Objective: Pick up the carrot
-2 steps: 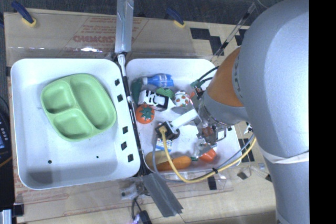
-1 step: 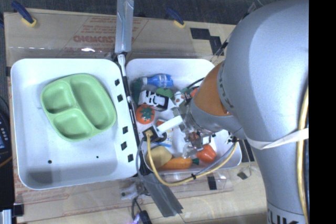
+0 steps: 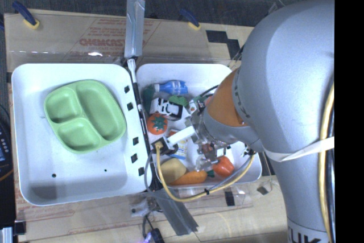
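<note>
Orange carrot (image 3: 191,177) lying at six o'clock in right bin (image 3: 170,72), ungrasped; gripper (image 3: 206,152) just above; claw state impossible to tell.

A green divided plate (image 3: 85,115) is seen lying in the left white bin (image 3: 25,139); a blue bottle (image 3: 172,87) and a tomato (image 3: 157,123) are seen in the right bin (image 3: 187,70).

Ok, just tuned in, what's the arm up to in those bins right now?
The arm is reaching into the right bin, its gripper low among the cluttered toy items near the front. The carrot lies at the bin's front edge, beside a pale yellowish piece, just below the gripper; nothing shows it gripped yet. The left bin holds a green divided plate.
</note>
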`<control>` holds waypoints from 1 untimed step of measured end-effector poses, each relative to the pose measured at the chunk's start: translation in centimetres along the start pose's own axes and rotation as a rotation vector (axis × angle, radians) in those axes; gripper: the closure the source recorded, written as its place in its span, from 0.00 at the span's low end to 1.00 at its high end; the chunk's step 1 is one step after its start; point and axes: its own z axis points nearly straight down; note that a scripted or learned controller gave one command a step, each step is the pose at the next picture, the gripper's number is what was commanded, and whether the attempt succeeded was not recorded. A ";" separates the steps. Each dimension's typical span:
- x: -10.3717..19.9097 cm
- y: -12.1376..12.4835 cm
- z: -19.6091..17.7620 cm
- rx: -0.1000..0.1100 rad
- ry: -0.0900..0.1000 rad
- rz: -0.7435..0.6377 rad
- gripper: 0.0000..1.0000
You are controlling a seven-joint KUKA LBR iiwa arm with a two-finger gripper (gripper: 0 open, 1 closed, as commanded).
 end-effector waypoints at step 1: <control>0.9 -8.6 -8.9 0.017 -0.035 -0.121 0.00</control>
